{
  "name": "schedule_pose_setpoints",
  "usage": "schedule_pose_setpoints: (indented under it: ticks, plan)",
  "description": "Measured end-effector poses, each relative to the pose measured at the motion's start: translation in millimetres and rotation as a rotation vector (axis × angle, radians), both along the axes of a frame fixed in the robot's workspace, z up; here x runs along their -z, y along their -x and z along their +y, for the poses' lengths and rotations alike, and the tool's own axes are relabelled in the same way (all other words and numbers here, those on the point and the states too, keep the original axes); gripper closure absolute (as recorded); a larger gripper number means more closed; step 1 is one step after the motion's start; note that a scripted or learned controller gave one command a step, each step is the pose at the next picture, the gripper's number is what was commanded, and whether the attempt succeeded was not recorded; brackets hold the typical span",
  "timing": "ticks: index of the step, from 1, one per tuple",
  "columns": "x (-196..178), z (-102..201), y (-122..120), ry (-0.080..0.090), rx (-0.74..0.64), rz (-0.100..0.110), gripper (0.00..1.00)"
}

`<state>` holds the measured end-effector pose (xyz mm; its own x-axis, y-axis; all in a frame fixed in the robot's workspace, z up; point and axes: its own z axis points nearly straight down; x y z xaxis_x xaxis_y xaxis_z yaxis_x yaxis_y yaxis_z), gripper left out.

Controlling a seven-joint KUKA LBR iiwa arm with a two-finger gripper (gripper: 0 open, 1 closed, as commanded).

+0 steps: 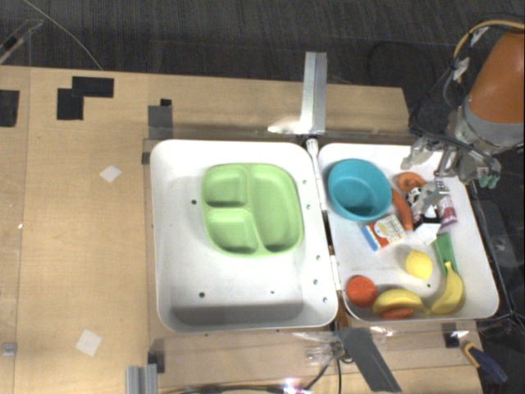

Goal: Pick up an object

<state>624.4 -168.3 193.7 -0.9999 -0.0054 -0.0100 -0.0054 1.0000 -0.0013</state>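
The right bin holds a blue bowl, an orange carrot, a small red and white card, a lemon, a banana, a red tomato, a green stick and a small purple item. My gripper hangs low over the bin's far right part, right beside the carrot and the purple item. I cannot tell whether anything is in it. The orange-banded arm comes in from the upper right.
The left bin holds a green divided plate. A metal post stands behind the seam between the bins. A wooden bench top stretches to the left. Cables lie near the front edge.
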Motion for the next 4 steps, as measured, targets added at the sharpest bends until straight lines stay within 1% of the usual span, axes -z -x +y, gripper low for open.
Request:
schedule_pose_setpoints:
  ticks: [1, 2, 3, 4]
  plan:
    - [88.9, 9.7, 1.4, 0.005, -0.061, -0.016, 0.00]
    - [99.3, 38.5, -44.8, 0.004, -0.054, 0.017, 0.00]
    - [94.8, 53.7, 16.3, 0.001, 0.100, -0.022, 0.00]
    - [95.4, 39.6, 44.5, -0.005, 0.335, -0.024, 0.00]
